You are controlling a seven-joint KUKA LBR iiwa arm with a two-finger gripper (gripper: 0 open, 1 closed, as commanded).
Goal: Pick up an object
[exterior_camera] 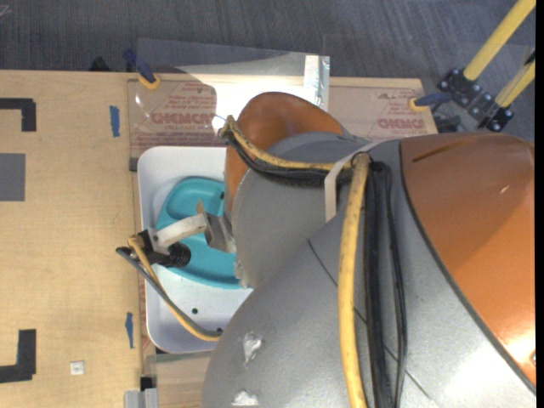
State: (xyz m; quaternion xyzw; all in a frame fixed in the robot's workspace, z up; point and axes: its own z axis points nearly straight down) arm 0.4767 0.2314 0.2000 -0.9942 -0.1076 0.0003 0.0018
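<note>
Camera view, jaws: hidden under the arm's own bulk, so whether they are open or closed cannot be told.
Gripper: down inside the white bin, right over the teal object.
Teal object: lies in the bin's middle, near the left wall; its right part is covered by the arm.
Cable: yellow and black, loops over the bin's left rim and along its floor.
Open room: a bare strip of white floor shows at the bin's lower left.
Arm: grey and orange, covers the right half.
Surface: tan bench with black corner marks and blue tape.
Room: dark grey floor beyond.
</note>
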